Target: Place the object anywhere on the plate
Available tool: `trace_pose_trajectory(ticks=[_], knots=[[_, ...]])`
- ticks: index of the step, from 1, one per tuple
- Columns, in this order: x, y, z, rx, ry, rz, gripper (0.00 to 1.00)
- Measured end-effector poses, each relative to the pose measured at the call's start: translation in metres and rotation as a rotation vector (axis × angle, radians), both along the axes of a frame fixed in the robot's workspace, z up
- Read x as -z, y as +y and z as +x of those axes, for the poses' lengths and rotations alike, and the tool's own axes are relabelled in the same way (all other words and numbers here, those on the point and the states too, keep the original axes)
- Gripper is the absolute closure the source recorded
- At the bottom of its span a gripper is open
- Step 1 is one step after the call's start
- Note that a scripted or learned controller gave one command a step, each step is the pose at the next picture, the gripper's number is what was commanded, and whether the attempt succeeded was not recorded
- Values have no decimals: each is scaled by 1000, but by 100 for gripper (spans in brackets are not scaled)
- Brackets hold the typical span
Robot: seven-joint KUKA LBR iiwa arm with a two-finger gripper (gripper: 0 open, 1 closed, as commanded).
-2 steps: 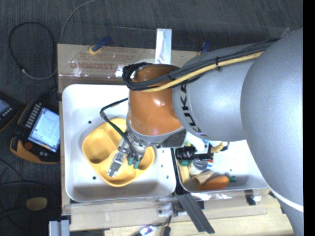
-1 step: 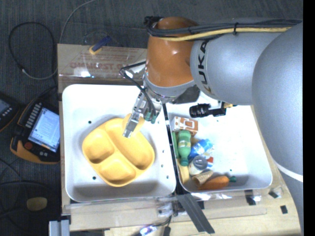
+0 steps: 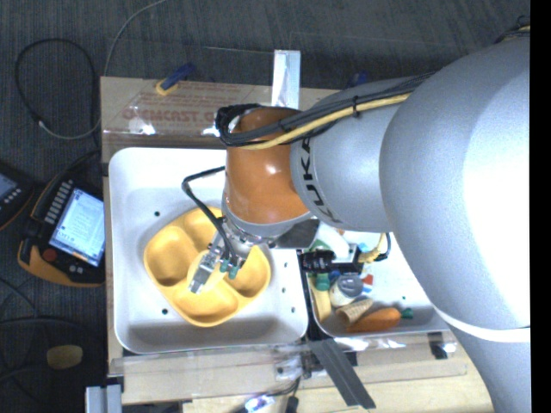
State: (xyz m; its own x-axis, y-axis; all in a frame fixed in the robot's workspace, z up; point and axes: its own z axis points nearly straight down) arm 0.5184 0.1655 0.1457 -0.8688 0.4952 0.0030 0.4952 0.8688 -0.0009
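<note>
Even overhead light, bright glare on the white bin [image 3: 129, 231], soft shadows, slight blur throughout, dark floor [image 3: 86, 24] dim and grainy

A teach pendant [image 3: 67, 231] with a lit screen lies at the left edge of the frame on dark carpet [image 3: 387, 15]. A thin cable [image 3: 129, 24] loops across the upper left. Behind the bins, a cardboard sheet [image 3: 172, 101] lies flat, with a blue clip [image 3: 175, 78] at its top edge. A small tan object [image 3: 65, 355] sits at the lower left.
</note>
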Motion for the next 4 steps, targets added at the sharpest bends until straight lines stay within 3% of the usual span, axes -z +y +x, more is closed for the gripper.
trace_pose_trajectory(ticks=[1, 2, 3, 4], knots=[[-138, -78, -33, -32, -5, -2, 100], [-146, -18, -13, -143, -5, -1, 100], [-41, -80, -30, -222, -1, -1, 100], [-128, -104, -33, -147, -6, -1, 100]])
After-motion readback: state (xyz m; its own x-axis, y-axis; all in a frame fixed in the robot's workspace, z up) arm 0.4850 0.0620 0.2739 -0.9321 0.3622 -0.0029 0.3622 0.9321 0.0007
